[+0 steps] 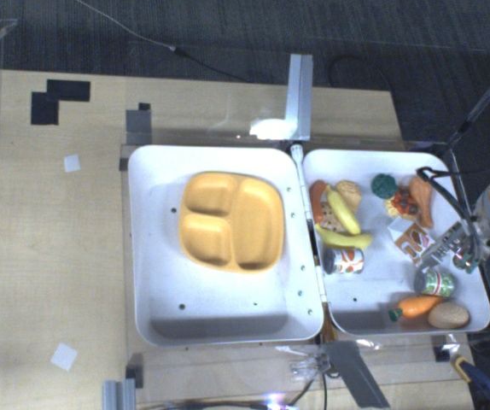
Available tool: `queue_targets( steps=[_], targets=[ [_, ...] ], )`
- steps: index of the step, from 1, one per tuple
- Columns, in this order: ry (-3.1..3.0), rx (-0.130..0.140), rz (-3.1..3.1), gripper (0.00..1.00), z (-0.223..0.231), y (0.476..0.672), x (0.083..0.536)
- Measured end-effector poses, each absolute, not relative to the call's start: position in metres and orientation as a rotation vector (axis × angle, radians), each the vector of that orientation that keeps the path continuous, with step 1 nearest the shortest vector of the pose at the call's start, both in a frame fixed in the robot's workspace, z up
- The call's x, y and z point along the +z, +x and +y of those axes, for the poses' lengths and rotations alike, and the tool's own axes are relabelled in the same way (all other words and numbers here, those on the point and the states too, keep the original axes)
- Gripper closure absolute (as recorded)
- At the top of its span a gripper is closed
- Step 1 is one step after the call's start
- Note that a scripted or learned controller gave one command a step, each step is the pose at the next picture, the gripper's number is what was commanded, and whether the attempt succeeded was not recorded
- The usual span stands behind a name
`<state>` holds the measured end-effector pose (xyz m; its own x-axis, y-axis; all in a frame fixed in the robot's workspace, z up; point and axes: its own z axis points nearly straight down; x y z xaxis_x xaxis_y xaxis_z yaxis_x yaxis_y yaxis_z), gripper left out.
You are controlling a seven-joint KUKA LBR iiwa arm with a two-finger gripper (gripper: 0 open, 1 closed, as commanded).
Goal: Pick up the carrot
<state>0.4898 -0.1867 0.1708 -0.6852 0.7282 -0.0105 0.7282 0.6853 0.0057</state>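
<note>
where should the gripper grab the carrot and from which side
Best bet is the middle of the carrot, across its narrow width, coming straight down. It lies flat and nearly level in the right bin, green end left, thick end against a tan potato-like piece, with a green can just above. The gripper would need its fingers lined up to avoid both.

Light falls on me from above, even and fairly bright, and the whole picture is soft rather than crisp. The left bin [151,229] shows a grey shadow pooled along its near wall, and the right bin [373,301] a fainter one in its near left corner. A white glare spot [271,129] burns out on the bench [49,246] just behind the left bin. The yellow tray [232,220] carries gentle shading in its hollows. My jaws [452,250] are small and smeared; their detail cannot be made out. The dark floor [185,15] beyond stays dim.
</note>
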Motion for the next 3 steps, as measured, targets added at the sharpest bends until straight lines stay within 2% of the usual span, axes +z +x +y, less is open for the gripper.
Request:
queue_targets(
  steps=[3],
  targets=[
    [1.199, 0.004, 2.866, 1.00, -0.185, 0.499, 0.205]
  ],
)
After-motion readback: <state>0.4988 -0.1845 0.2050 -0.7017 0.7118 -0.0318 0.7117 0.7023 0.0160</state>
